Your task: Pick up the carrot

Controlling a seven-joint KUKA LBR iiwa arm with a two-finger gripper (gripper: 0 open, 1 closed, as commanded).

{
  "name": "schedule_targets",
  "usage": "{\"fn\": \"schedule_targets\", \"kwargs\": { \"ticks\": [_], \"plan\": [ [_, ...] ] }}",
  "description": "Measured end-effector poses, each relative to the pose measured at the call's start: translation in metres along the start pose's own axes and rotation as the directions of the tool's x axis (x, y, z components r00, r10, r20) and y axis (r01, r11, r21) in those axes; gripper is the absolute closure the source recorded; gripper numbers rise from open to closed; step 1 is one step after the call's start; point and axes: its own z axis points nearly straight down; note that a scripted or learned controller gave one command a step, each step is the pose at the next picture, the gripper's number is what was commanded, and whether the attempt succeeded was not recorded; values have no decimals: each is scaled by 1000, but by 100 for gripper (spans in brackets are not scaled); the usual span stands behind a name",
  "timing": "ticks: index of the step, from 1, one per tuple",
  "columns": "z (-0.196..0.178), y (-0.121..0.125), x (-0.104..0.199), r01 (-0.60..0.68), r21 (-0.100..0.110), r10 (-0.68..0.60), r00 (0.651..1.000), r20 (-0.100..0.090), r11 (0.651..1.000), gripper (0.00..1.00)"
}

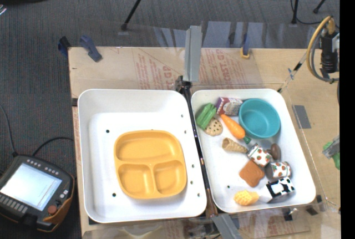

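Noted carrot [233, 127] in right bin [297, 143], in the half towards the bin's far edge, lying at a slant with orange body pointing to the far-left corner and green tip to the near right. Found it touching or nearly touching the teal bowl [259, 117] on its right; cannot tell which. Logged round cookie [213, 128] just beside its left, green vegetable piece [207, 115] beyond that against the bin's left wall, small purple-and-white carton [228, 105] at the far edge. Recorded waffle cone [234, 146] just on the near side of the carrot, apart from it. Counted further towards the near-right corner: two white red-spotted pieces [259, 154], brown square slab [252, 173], yellow lumpy piece [246, 197], black-and-white block [280, 188]. Noted left bin [100, 116] carrying a yellow divided plate [150, 164], three compartments, roughly centred. Saw both bins side by side on the tabletop [111, 69], inner walls touching.
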Motion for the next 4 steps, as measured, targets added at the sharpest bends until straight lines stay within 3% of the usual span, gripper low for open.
{"fn": "schedule_targets", "kwargs": {
  "ticks": [2, 3, 4],
  "plan": [
    [-17, -8, -4, 7, 3, -7, 1000, 10, 1000, 100],
    [-111, -28, -2, 333, 2, -333, 943, -7, 943, 100],
    [-37, -18, -17, 704, 1, -704, 710, -1, 710, 100]
  ]
}}
